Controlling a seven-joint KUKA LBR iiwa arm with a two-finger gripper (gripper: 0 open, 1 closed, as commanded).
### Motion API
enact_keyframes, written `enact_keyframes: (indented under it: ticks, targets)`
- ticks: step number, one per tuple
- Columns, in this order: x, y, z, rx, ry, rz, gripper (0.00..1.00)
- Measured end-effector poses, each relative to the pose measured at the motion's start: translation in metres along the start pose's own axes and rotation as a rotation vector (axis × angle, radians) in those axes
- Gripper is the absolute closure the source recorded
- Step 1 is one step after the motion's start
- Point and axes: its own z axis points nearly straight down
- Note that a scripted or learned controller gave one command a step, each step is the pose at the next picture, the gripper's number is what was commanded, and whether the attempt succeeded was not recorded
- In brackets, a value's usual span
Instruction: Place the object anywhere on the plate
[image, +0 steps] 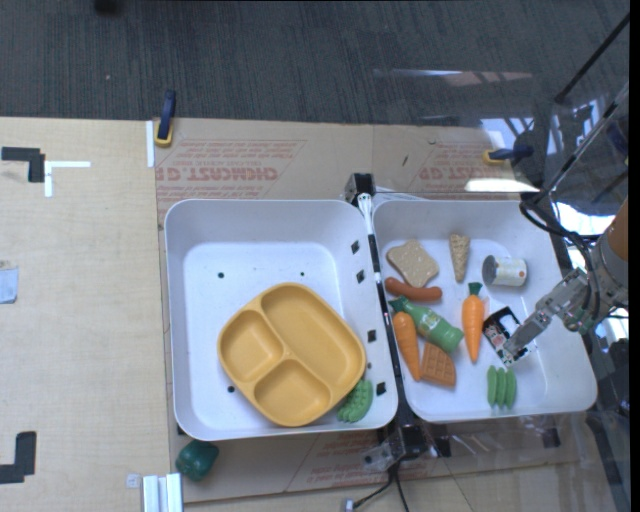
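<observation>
Nearest the camera, a dark green toy vegetable (197, 458) sits on the counter (80, 340) just outside the left bin's front corner. Inside the left bin (260, 225) lies the yellow plate (291, 352), a three-compartment tray set at a slant, with a bumpy green piece (355, 400) touching its lower right edge.

The right bin (560, 390) holds a scatter of toy food: a bread slice (413, 263), a sausage (414, 292), two carrots (473, 325), a green bottle (436, 327), a waffle piece (438, 367), a pale cone-like piece (459, 255), a small white can (505, 270) and a green pea pod (501, 387).

The pincer (512, 350) reaches in from the right and hangs low over a small black-and-white object (496, 327), which lies between the upright carrot and the bin's right side, just above the pea pod. Whether its fingers are spread or pressed together cannot be told at this angle, nor whether it grips anything.

That object appears to be the target. It looks like a small flat block or packet, dark with a white face and a touch of red; finer detail is too small to read. It is probably light, stiff plastic, smooth and somewhat slippery, not fragile. A grip across its shorter sides, squarely at the middle, would seem safest, since a corner pinch could let it twist out.
</observation>
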Motion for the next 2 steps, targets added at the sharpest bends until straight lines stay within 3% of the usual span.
enact_keyframes:
  ticks: [2]
  targets:
    - [0.0, 0.0, 0.0, 0.0, -0.001, 0.0, 0.0]
